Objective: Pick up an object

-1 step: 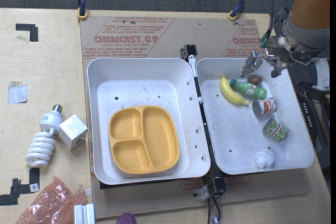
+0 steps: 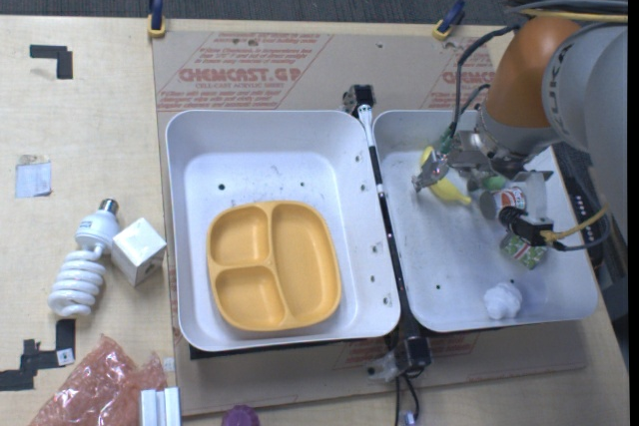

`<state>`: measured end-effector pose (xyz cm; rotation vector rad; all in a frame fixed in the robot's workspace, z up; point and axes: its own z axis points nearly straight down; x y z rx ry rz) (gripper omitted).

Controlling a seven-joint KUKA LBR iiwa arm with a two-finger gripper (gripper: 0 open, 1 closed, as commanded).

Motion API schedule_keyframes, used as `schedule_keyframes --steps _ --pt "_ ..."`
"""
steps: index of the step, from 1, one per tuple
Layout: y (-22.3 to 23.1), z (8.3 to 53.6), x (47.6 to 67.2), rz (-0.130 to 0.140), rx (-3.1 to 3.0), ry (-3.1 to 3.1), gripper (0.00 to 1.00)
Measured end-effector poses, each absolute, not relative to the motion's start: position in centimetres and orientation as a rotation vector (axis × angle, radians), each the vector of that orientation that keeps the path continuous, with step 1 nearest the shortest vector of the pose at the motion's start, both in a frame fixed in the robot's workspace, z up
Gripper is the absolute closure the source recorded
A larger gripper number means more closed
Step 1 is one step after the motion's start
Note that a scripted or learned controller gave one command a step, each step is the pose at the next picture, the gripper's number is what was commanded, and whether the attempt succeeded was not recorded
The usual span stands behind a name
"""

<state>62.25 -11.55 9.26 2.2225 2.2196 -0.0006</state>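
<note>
Bench w/ cardboard sheet, bulb (image 2: 80, 262) and cube (image 2: 139, 249) at left, then left bin (image 2: 190, 140) w/ yellow divided plate (image 2: 272, 264). Right bin (image 2: 559, 299) has gripper (image 2: 433, 171) low at a yellow banana-like item (image 2: 451, 192) near bin's upper middle; looks like reach/grasp step, can't tell grip state. Next: close and lift straight; item small, curved, may slip.

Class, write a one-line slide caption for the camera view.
KUKA arm's end effector low in the right bin by a yellow object; a yellow divided plate fills the left bin.
</note>
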Motion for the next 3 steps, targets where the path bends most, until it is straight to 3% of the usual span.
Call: schedule_keyframes --steps 1,2,3 --pt "-11.7 10.3 62.3 0.000 2.225 2.216 1.00" --pt "-5.8 19.2 52.7 0.000 2.222 2.221 1.00" --pt "-9.8 18.4 50.9 0.001 2.222 2.219 1.00"
